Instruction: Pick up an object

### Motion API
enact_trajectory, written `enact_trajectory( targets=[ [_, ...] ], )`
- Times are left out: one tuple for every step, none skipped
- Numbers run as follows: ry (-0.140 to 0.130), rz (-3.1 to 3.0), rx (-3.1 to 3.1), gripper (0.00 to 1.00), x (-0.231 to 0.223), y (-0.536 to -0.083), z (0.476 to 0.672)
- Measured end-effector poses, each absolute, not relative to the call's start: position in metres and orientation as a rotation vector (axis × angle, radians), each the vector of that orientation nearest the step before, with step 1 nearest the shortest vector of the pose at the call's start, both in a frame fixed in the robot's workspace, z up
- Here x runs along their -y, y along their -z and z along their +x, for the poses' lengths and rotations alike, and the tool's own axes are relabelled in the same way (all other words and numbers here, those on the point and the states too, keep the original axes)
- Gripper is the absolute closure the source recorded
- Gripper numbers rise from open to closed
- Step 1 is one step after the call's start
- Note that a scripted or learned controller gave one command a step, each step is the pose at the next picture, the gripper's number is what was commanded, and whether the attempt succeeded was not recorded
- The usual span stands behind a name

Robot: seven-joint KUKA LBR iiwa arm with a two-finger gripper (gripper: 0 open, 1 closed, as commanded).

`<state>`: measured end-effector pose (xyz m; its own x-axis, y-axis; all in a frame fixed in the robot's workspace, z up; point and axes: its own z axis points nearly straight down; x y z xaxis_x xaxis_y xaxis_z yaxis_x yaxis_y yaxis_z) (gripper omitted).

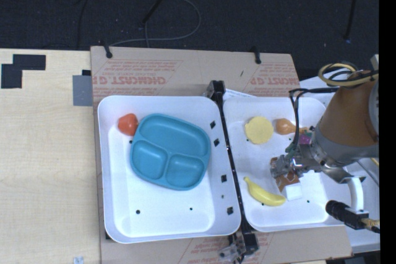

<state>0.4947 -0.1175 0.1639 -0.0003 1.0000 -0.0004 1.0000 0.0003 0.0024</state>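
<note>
- The likeliest target is a small brownish object (286, 180) in the right bin (309, 218), lying just beside the banana (265, 193) on the arm's side; it is too small and shadowed to name.
- The pincer (283, 170) hangs right over that object, low in the bin, but I cannot tell whether it is spread or pressed together (dark metal against dark shadow).
- A white block (293, 191) sits touching the banana's far end, just below the brownish object.
- Beyond the banana lie a yellow disc (258, 130) and an orange pear-shaped piece (284, 127), both apart from the pincer.
- Across the divider from the banana, the left bin (117, 207) holds a blue divided tray (169, 151) and a red ball (127, 124).
- By my reading nothing is lifted yet: the approach looks done; the grasp and raise remain.
</note>
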Motion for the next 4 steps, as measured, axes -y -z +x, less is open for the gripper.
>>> enact_trajectory(
  targets=[
    [-0.001,2.221,-2.219,1.0,0.127,-0.212,0.492],
    [-0.003,2.218,-2.221,1.0,0.123,-0.268,0.5],
    [0.002,2.22,-2.228,1.0,0.079,-0.251,0.524],
    [0.001,2.22,-2.227,1.0,0.037,-0.25,0.538]
  ],
)
